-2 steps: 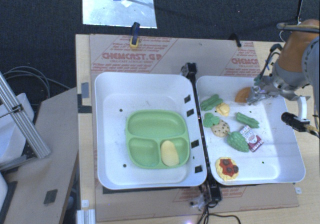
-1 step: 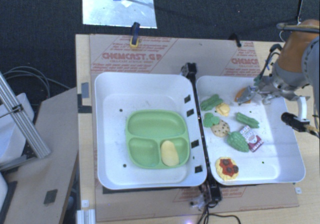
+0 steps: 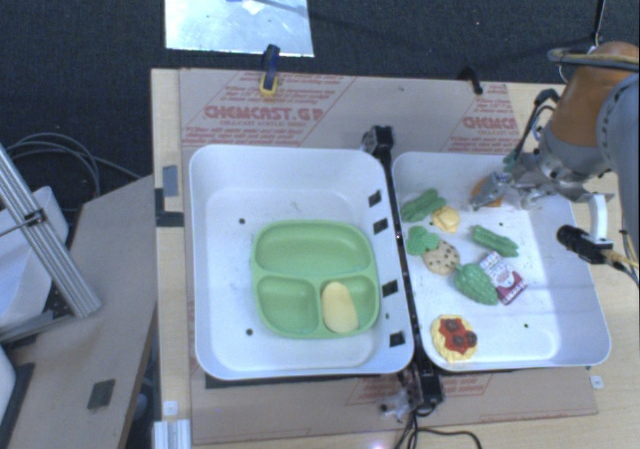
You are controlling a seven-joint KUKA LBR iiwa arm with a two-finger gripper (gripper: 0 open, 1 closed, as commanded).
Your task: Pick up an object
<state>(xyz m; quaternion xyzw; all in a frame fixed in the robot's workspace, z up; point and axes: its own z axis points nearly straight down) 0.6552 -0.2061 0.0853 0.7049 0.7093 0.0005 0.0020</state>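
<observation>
Camera view: pincer point(image 3: 492, 195) low in right white bin point(image 3: 570, 337), upper area; open or clenched, cannot tell. Nearest target: small yellow plastic toy piece point(image 3: 446, 220) just left of it. Judged light, rigid, slick; grip across its short sides.

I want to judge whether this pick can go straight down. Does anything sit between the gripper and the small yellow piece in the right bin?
Nothing visible does. The gripper hangs over the right bin's upper part, and the small yellow piece lies just to its left with bare white floor between. The green pod lies beyond it, farther left.
</observation>
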